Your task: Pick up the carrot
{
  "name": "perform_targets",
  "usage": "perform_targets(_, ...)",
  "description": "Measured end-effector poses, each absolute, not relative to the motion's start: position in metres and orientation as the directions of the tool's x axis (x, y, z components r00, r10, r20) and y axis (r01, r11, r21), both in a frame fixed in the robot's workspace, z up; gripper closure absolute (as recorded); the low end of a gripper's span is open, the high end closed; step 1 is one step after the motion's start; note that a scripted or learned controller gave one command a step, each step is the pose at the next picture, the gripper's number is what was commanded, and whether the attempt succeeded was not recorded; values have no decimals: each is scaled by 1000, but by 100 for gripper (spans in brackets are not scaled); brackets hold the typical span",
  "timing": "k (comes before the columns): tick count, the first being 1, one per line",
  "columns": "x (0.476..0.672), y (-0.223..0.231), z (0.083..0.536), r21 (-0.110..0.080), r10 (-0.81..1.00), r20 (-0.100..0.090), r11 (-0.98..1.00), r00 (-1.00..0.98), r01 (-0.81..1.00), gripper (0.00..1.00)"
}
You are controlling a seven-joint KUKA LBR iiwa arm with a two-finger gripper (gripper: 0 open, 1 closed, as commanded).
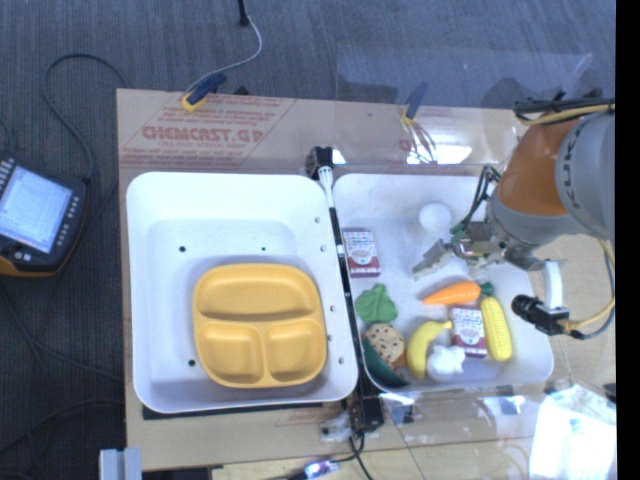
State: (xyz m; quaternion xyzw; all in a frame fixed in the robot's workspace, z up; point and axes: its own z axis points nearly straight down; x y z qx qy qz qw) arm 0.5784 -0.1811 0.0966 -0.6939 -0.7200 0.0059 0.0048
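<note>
L to R: yellow three-compartment plastic tray (260, 323) in left bin, small orange toy carrot (452, 293) in right bin just below two-finger gripper (447, 252), splayed and empty; prob light, rigid, slick, so pinch mid-body.

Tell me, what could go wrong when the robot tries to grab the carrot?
The carrot lies squeezed among other toys, so the gripper might bump the corn cob or the small red-and-white box beside it, or grab one of those instead. The gripper also sits a little above and to the left of the carrot, so if it comes straight down it may miss or just nudge the carrot's tip.
</note>
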Motion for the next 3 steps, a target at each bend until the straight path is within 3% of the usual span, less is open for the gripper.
perform_targets(1,508,-191,91,24,981,-1,-195,195,980,0)
perform_targets(2,492,-179,91,25,995,-19,102,-102,994,0)
perform_targets(3,494,-179,98,25,995,-17,101,-101,995,100)
